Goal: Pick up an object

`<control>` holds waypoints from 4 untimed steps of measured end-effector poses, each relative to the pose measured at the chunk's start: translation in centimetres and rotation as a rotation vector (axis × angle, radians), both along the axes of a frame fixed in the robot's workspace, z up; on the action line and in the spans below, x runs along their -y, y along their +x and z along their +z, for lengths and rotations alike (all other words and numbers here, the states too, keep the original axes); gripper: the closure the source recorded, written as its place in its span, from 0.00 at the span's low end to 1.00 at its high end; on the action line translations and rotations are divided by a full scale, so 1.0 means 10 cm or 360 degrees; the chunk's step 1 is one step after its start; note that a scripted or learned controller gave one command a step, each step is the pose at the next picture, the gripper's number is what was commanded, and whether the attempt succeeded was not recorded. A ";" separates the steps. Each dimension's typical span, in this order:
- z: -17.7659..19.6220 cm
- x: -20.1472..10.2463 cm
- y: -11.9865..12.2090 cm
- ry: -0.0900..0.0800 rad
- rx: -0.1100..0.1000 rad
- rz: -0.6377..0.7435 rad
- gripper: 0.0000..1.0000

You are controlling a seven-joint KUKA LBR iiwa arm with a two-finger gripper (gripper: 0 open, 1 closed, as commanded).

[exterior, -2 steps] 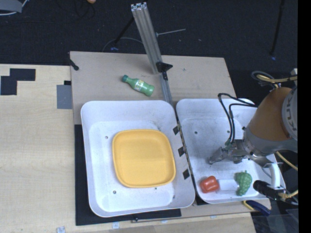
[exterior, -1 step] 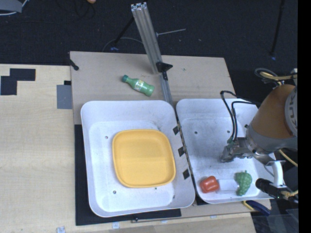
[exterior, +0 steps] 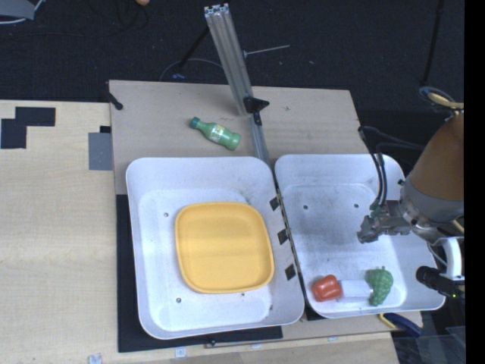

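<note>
Red pepper point(exterior: 326, 287) and green broccoli-like toy point(exterior: 380, 284) lie near the front wall of the right bin point(exterior: 326, 174). We judge the approach step: the pincer point(exterior: 369, 232) hovers above, state not discernible. Next it must descend forward onto either one.

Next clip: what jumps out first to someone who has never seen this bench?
The big yellow plate lying flat in the left bin draws the eye first. Next come the red pepper and the green broccoli-like toy near the right bin's front edge, with the gripper poised above that bin. A green bottle lies on its side on the bench behind the bins.
</note>
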State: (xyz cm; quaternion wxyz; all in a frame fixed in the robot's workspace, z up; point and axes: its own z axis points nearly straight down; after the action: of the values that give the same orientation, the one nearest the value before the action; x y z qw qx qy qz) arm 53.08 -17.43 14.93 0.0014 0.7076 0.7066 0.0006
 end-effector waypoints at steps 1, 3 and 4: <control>0.44 -0.07 0.00 0.0001 0.0000 0.0002 1.00; 0.92 -0.44 0.16 0.0003 -0.0006 0.0006 1.00; 1.00 -0.93 0.28 0.0001 -0.0005 0.0006 1.00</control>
State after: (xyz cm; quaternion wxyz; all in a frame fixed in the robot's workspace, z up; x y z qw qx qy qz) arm 55.84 -8.08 24.90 0.0000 0.7061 0.7081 -0.0001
